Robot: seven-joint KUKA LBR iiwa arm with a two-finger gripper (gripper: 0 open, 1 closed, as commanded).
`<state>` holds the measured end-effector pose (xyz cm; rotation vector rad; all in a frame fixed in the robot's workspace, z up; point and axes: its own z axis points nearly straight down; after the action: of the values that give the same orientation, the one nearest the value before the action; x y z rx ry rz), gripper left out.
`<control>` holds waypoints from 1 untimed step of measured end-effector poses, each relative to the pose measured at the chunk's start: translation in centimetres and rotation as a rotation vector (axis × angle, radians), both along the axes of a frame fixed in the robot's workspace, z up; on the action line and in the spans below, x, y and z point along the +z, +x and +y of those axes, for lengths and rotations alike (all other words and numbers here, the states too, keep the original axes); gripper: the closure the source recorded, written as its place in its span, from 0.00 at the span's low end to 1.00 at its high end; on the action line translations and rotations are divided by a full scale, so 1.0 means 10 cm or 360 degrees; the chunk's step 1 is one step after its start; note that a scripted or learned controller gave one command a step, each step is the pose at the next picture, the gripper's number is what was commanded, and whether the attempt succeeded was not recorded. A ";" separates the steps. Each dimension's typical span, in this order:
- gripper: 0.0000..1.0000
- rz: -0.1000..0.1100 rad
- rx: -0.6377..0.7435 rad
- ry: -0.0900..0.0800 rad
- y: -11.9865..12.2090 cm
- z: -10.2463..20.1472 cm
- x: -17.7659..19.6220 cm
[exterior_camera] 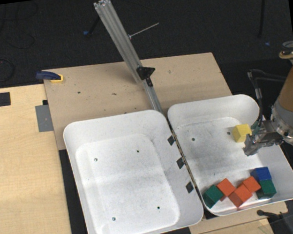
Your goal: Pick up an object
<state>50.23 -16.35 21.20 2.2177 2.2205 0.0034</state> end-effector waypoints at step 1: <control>1.00 0.0001 0.0001 0.0000 0.05 0.09 0.51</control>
<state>50.73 -15.47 26.31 2.2176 2.2212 0.0033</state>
